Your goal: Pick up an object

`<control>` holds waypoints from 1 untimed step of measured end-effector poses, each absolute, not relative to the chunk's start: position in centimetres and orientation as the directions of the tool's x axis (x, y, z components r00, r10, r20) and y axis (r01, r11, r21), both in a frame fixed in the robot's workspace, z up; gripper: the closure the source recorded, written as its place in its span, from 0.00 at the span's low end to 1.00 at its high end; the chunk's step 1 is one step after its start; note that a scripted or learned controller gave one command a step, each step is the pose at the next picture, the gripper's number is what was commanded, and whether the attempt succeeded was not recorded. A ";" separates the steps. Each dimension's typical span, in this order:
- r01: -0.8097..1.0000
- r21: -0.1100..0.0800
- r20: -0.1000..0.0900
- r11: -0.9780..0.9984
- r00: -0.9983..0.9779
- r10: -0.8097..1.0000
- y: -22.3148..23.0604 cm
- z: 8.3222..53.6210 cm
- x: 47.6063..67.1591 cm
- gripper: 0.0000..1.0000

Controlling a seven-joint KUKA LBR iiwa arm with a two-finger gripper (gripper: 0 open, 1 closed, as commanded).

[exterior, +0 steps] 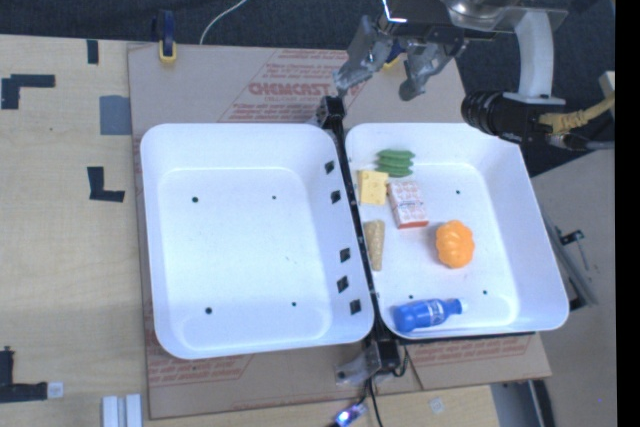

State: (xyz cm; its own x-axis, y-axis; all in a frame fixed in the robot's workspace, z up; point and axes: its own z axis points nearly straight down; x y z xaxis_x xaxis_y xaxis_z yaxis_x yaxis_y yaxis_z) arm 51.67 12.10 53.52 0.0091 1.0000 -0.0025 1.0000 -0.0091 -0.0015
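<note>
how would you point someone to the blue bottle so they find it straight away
Start at the right-hand white bin, the one holding all the items. Go to its near edge, closest to the camera, where a small blue plastic bottle lies on its side. It is the only blue item, set apart from the orange round fruit above it.

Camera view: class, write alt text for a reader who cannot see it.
A robot gripper hangs open above the far edge of two white bins, holding nothing. The right bin holds a green vegetable, yellow block, small box, orange fruit, wedge and blue bottle.
</note>
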 end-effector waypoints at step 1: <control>1.000 -0.005 0.000 0.012 -0.012 1.000 22.1 51.7 49.3 1.00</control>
State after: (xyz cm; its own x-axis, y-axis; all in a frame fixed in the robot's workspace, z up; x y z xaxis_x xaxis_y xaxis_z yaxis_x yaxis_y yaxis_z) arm 49.30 22.09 51.66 -0.0121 0.9999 0.0000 0.9999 0.0121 -0.0050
